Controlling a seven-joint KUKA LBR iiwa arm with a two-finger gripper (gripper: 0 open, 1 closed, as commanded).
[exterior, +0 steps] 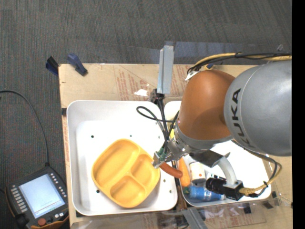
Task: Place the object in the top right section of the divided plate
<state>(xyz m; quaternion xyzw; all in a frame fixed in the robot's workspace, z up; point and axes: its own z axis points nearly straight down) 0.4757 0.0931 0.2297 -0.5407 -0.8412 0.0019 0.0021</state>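
A yellow divided plate [125, 179] lies in the left white bin [88, 128], towards its front right. My gripper [159, 161] hangs just over the plate's right rim, beside the upper right section [145, 168]. It is shut on one end of an orange-red sausage-shaped object [172, 170], which slants down to the right, over the wall between the two bins. The large grey and orange arm hides most of the right bin [250, 171].
In the right bin an orange carrot-like piece [184, 166] lies next to a white item [196, 169], with a blue object [198, 192] in front of them. A black cable loops over the left bin's back right corner [151, 112]. A teach pendant [35, 194] sits on the floor at lower left.
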